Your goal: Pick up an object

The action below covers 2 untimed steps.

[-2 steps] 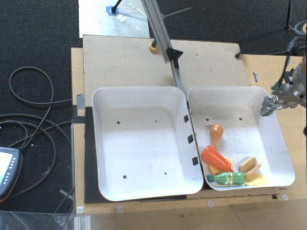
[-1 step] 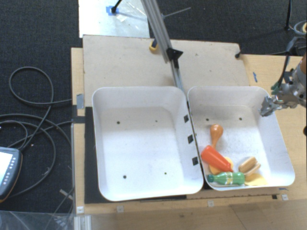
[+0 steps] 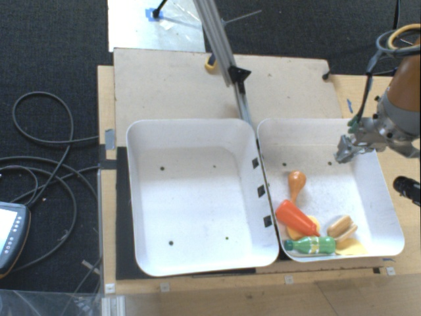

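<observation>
In the right bin [image 3: 368, 143] lie several toy foods near its front: an orange pear-shaped piece [image 3: 297, 182], a red-orange carrot-like piece [image 3: 294, 216], a green bottle [image 3: 312, 245] and a tan hot-dog bun [image 3: 342, 227]. My gripper [image 3: 345, 150] hangs over the far right part of that bin, above and to the right of the toys. Nothing shows between its fingertips.
The left bin [image 3: 141, 143] stands beside the right one, with a dividing rim [image 3: 262, 189] between them. A slanted metal pole [image 3: 220, 38] crosses above the bench's back. Cables [image 3: 39, 143] and a pendant [image 3: 10, 232] lie on the floor at left.
</observation>
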Motion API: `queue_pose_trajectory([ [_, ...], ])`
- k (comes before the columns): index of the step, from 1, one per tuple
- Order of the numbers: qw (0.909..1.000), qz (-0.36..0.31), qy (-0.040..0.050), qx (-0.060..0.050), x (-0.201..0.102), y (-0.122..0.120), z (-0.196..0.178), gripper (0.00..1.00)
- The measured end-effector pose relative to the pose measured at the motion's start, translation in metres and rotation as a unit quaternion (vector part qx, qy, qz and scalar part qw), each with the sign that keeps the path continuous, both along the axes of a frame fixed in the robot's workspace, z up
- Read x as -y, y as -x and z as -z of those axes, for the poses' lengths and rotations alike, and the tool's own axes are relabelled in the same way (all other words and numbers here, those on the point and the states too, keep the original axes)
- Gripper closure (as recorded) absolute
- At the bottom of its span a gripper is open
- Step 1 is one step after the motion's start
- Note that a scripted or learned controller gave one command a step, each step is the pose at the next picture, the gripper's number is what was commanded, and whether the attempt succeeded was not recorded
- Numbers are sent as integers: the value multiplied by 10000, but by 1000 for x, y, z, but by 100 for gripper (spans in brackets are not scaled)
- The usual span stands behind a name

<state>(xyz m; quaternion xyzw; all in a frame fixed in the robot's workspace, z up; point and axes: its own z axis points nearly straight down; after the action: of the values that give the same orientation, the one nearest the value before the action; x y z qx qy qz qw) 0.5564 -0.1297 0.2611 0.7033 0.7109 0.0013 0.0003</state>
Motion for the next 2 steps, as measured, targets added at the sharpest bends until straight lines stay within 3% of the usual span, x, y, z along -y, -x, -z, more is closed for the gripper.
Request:
queue_pose_trajectory([
  [2, 10000, -5, -7, -7, -101, 27, 7, 100],
])
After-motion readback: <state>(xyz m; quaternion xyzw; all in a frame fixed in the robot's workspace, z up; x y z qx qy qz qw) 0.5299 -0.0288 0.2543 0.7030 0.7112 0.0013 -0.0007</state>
